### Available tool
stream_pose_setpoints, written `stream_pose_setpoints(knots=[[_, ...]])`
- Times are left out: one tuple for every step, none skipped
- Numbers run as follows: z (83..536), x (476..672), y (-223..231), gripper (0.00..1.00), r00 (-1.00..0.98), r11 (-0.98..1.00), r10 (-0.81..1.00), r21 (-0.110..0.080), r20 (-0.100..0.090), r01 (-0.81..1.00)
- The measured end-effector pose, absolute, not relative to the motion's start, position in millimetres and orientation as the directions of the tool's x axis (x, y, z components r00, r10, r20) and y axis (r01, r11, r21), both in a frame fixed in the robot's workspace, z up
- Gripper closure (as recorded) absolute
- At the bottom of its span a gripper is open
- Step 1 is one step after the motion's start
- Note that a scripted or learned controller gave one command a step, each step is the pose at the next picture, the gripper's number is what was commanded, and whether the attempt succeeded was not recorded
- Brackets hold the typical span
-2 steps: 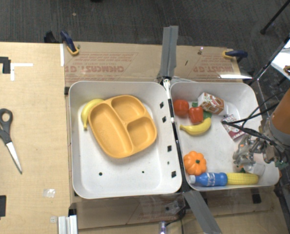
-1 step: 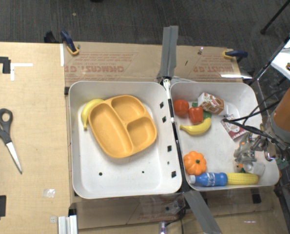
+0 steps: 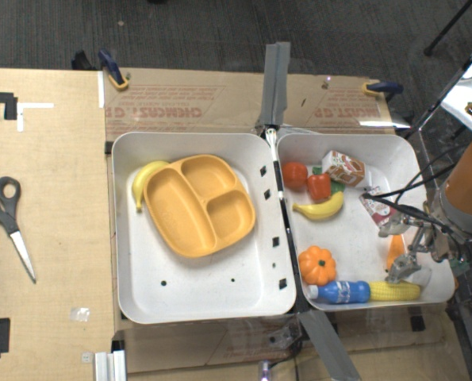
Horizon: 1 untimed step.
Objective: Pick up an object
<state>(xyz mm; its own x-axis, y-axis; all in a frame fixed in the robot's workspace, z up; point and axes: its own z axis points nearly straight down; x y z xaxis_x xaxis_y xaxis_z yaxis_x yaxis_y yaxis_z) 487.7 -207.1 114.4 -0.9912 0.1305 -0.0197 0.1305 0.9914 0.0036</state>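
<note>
My gripper [image 3: 396,250] hovers low over the right side of the right bin [image 3: 354,143], its two metal fingers [image 3: 402,268] spread open. A small orange piece [image 3: 396,248], perhaps a carrot, lies on the bin floor in the gap between them; I cannot see either finger touching it. Just below lies a yellow corn cob [image 3: 394,291], end to end with a blue bottle [image 3: 343,292]. An orange pumpkin [image 3: 317,265] sits left of those. Further back are a banana [image 3: 320,208], a red pepper [image 3: 319,186], a tomato [image 3: 294,174] and a printed packet [image 3: 344,167].
The left bin [image 3: 132,268] holds an orange divided plate [image 3: 200,205] with a second banana [image 3: 143,182] tucked under its left edge. Scissors [image 3: 9,221] lie on the bench at far left. Black cables [image 3: 402,190] cross the right bin's right side.
</note>
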Motion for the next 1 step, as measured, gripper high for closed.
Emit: stream_pose_setpoints(knots=[[100.1, 488.8, -210.1, 0.00, -0.987, 0.988, 0.157, -0.001, -0.033, 0.157]])
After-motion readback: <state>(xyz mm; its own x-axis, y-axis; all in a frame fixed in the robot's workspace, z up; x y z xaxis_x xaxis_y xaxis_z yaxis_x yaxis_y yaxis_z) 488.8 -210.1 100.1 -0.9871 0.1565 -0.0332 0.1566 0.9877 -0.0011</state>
